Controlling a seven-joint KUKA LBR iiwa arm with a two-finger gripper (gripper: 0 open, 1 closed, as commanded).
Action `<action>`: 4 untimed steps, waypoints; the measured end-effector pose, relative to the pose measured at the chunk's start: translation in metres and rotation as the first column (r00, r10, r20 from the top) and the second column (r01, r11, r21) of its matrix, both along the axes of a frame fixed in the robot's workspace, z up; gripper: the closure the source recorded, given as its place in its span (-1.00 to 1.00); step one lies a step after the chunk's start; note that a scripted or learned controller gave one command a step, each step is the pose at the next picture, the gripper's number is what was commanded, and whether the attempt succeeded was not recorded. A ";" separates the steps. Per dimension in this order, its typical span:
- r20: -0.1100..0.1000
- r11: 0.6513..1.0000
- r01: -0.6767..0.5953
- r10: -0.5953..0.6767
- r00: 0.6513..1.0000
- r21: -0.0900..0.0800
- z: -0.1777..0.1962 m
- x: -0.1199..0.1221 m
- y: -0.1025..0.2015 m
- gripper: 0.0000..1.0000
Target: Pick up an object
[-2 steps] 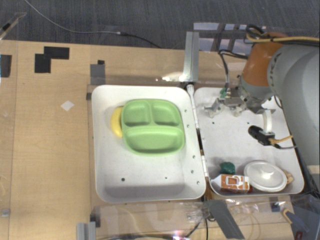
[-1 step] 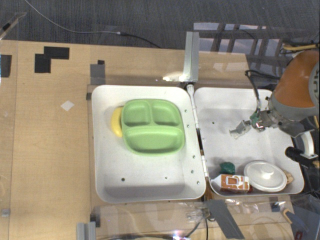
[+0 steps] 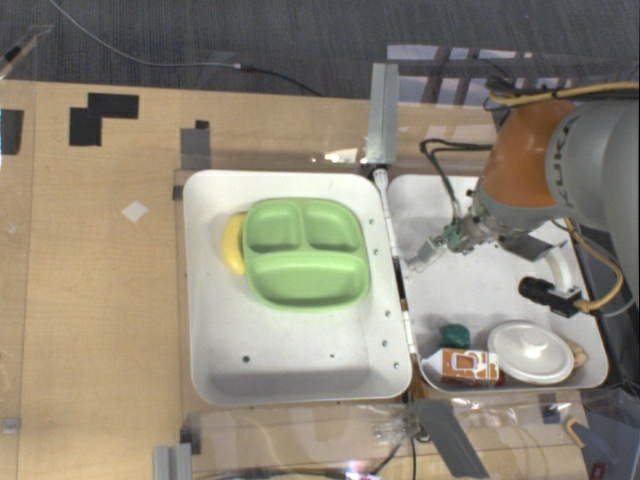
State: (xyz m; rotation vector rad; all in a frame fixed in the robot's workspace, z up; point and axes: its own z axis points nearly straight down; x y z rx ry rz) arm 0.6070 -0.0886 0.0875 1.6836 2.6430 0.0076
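the gripper (image 3: 437, 250) is seen low over the right bin (image 3: 420, 298), near that bin's left wall and toward its far half. whether it is apart or together cannot be told, and nothing is seen held. behind it the wrist and the orange band (image 3: 522, 158) rise toward the bin's far right corner, with a black cable looped above.

no object lies directly beneath the gripper; bare bin floor is seen there. along the near edge of the right bin three things are gathered: a small dark green object (image 3: 456, 334), an orange carton (image 3: 470, 367) just in front of it, and a white bowl-like dish (image 3: 530, 351) beside the carton toward the near right corner. in the left bin (image 3: 300, 368) a green divided tray (image 3: 304, 251) is set toward the far edge, with a yellow item (image 3: 232, 244) tucked against its left side.

the step in hand is judged to be the approach. it is best done if the gripper is carried toward the near edge, centred over one thing only, the green object being the most isolated, and lowered straight so the carton is not nudged. a grasp beside the wall should be avoided.
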 end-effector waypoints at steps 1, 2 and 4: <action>-0.007 0.985 0.175 -0.175 0.985 0.001 0.000 0.063 -0.018 -1.00; -0.002 0.930 0.369 -0.369 0.930 0.002 0.059 0.064 -0.027 -1.00; -0.003 0.885 0.465 -0.465 0.885 0.002 0.000 0.064 -0.036 -1.00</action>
